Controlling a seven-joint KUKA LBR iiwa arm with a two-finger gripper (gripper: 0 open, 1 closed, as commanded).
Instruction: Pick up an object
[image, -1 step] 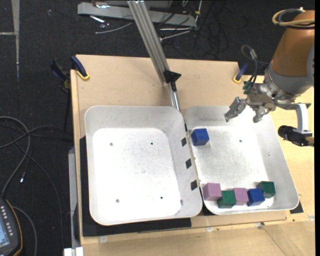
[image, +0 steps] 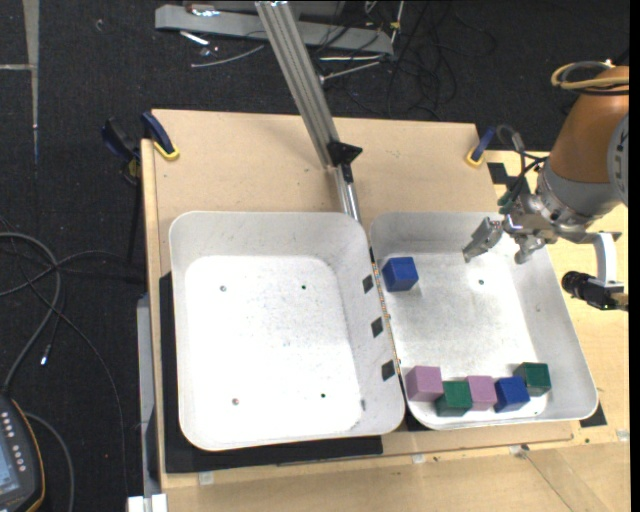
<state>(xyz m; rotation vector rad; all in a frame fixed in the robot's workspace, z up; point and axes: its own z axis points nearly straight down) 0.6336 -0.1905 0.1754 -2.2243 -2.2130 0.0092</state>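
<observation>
In the right bin (image: 560, 330), spread jaws hang above open floor.

The arm (image: 592, 140) is cut off by the right edge; the green block (image: 455, 397) is partly hidden behind the pink block (image: 482, 392).
</observation>
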